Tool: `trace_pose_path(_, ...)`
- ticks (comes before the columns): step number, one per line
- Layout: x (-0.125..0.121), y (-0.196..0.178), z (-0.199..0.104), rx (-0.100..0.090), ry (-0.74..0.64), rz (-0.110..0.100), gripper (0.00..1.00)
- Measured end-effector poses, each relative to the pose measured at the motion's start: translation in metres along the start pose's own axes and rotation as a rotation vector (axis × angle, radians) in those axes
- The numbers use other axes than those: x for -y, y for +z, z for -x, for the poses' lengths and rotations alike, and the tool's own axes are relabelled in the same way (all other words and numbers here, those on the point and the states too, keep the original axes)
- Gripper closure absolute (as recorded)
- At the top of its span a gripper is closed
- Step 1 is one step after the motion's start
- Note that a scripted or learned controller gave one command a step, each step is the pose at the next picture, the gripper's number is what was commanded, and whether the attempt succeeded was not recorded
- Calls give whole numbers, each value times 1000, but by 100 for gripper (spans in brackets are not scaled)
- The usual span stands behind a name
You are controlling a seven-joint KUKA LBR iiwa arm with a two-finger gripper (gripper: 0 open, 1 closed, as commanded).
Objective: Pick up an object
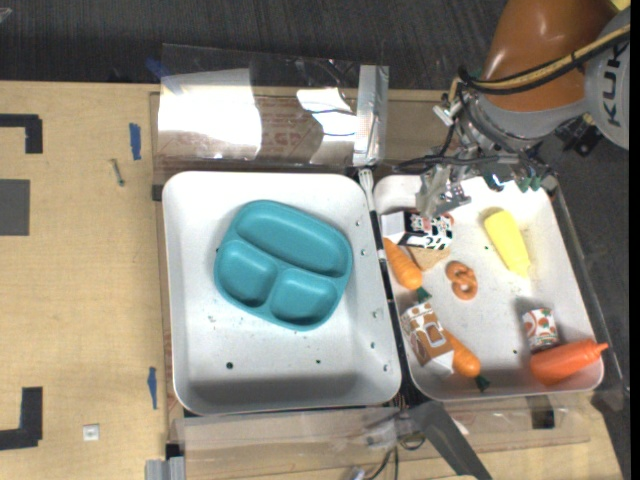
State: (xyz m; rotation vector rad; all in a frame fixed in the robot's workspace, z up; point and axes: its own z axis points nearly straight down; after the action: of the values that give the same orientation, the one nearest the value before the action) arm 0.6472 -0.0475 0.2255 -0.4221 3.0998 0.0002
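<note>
I hang over the far left corner of the right bin, my gripper low above a small black-and-white patterned piece that lies against the bin's left wall. Whether my jaws are apart or together I cannot tell from this slanted look down; the metal parts blur into each other, and nothing is plainly caught there. My wrist, with its orange band, sits above and to the right, cables trailing across it.

Around me the right bin holds a scatter of things. A yellow block lies to my right, tilted, its long side running near and far. A small orange pretzel-shaped piece rests near the middle of the floor. An orange carrot lies just near the patterned piece, along the left wall. Nearer still, a small orange-and-white box touches a second carrot that points toward the near edge. In the near right corner a small printed can stands just beside a larger orange carrot lying along the near wall.

The left bin carries a teal divided tray, with three compartments, set toward its far half.
</note>
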Motion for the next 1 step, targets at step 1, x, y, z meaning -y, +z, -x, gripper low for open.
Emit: trace_pose_path(1,1,-70,23,1,132,-2,100)
